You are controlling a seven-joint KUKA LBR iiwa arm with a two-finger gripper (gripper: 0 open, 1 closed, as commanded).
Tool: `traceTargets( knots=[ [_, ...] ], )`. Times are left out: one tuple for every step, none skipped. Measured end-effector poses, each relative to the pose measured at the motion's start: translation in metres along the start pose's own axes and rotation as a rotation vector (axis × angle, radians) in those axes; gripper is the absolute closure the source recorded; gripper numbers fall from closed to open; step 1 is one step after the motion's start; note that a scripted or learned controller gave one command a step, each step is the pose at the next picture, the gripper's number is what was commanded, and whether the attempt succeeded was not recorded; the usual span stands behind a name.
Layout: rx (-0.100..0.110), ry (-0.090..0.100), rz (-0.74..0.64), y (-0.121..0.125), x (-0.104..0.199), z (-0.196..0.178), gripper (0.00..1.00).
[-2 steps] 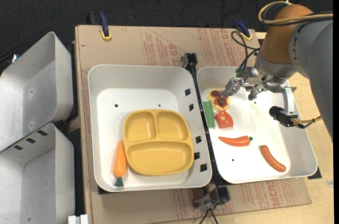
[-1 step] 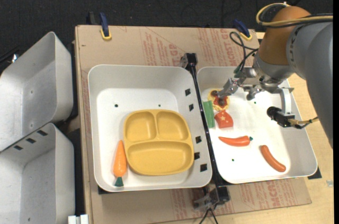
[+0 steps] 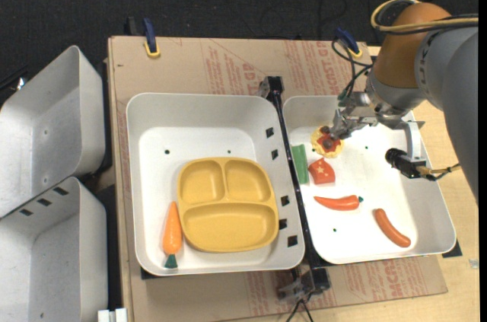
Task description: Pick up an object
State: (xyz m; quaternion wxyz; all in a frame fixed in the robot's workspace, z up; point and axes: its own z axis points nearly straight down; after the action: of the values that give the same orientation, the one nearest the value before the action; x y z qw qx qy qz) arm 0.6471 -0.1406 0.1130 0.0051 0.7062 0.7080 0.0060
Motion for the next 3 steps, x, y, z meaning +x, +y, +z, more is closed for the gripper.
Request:
traceTargets(
  knots=[
    [0.008, -0.004, 0.0, 0.008, -0.005, -0.063, 1.0],
    [0.009, -0.003, 0.001, 0.0, -0.005, -0.12, 1.0],
    [0.01, -0.003, -0.001, 0.001, -0.005, -0.155, 1.0]
  ],
)
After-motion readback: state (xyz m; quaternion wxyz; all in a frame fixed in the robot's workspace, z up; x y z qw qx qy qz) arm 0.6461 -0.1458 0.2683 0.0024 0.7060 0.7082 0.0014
